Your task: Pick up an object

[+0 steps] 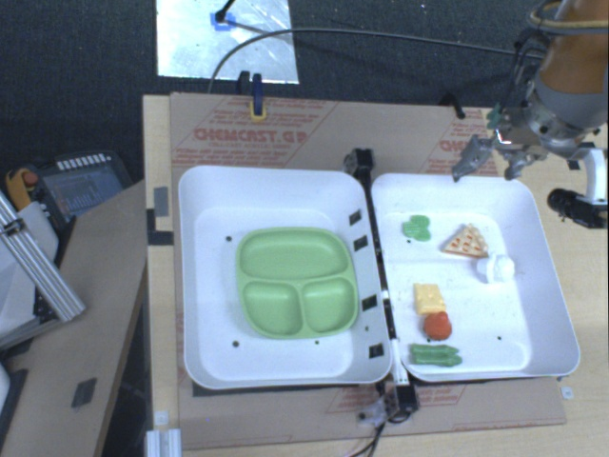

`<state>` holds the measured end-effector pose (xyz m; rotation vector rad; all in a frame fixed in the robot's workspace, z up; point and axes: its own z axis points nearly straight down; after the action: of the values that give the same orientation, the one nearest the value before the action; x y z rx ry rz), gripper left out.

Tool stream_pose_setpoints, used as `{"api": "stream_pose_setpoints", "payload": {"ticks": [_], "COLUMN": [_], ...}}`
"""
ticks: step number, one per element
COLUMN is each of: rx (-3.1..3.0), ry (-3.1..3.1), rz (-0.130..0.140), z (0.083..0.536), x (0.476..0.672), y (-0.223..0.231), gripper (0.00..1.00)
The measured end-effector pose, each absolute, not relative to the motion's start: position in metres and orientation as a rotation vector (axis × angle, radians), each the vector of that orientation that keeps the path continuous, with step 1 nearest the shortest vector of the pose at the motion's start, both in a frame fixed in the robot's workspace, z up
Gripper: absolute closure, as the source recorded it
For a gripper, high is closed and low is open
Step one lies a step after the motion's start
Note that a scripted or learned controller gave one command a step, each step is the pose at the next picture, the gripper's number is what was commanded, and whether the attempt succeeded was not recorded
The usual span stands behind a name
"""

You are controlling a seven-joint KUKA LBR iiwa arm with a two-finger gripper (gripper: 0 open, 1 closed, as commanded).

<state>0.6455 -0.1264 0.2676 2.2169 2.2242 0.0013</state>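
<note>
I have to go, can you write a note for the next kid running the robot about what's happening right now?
Gripper: open, holding nothing, up above the far edge of the right bin.
In that bin: green piece, waffle triangle, white piece, yellow block touching the red ball, green pods.
Left bin: green divided tray.
Done: nothing picked.
Left: lower, grab one, lift.

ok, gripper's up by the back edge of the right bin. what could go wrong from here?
1. The yellow block and red ball touch, so a grab at one may nudge or snag the other.
2. The white piece blends into the white bin and sits against the waffle wedge; easy to miss.
3. The gripper hangs over the bin's back rim and could clip it descending.
</note>
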Motion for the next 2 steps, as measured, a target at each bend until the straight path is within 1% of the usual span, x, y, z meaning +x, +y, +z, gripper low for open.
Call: {"api": "stream_pose_setpoints", "payload": {"ticks": [1, 2], "rx": [2.221, 2.22], "ry": [2.222, 2.225], "rz": [-0.002, -0.002], "z": [0.221, 0.16], "x": [0.648, 0.653], "y": [-0.135, -0.133], "gripper": [0.0, 0.0]}}
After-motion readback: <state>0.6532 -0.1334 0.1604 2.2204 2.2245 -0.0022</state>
